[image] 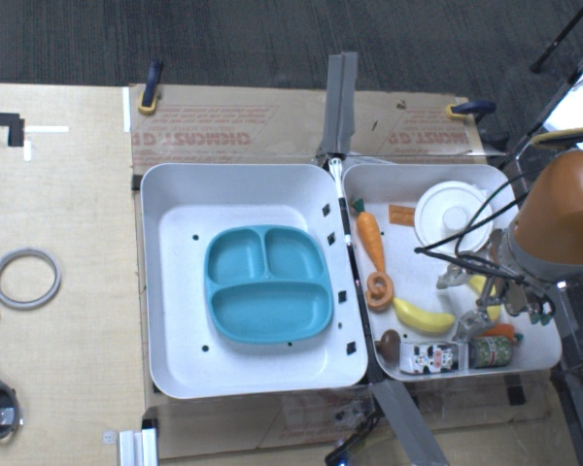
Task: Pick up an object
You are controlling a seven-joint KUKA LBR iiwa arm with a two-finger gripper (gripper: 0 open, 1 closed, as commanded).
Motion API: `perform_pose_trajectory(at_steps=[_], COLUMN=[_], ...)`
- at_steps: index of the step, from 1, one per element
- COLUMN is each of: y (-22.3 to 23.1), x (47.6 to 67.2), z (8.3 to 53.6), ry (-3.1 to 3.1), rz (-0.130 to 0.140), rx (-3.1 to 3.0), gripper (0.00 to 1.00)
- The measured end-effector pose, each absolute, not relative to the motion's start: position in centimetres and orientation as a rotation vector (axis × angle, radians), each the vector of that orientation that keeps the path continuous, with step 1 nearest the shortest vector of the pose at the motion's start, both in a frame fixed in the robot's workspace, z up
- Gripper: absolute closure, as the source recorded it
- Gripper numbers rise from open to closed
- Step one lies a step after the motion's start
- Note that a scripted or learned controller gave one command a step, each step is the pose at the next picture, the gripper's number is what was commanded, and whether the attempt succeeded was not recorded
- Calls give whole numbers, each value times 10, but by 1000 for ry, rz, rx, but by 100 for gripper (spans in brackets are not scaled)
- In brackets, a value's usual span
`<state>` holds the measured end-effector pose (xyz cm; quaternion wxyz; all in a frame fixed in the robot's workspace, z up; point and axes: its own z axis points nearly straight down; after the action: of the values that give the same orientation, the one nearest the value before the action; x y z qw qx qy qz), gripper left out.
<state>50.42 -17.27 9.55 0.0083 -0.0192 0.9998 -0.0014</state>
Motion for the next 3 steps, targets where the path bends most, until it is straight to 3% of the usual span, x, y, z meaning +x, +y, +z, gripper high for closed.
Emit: perform_pose_trajectory(at_steps=[1, 2, 3], y=[-172, -222, -221], x=[504, 499, 500], z=[104, 92, 93], ry=[3126, 3117, 3115], rz=[-4, -1, -1], rx=[-61, 354, 353], gripper=[100, 100, 0])
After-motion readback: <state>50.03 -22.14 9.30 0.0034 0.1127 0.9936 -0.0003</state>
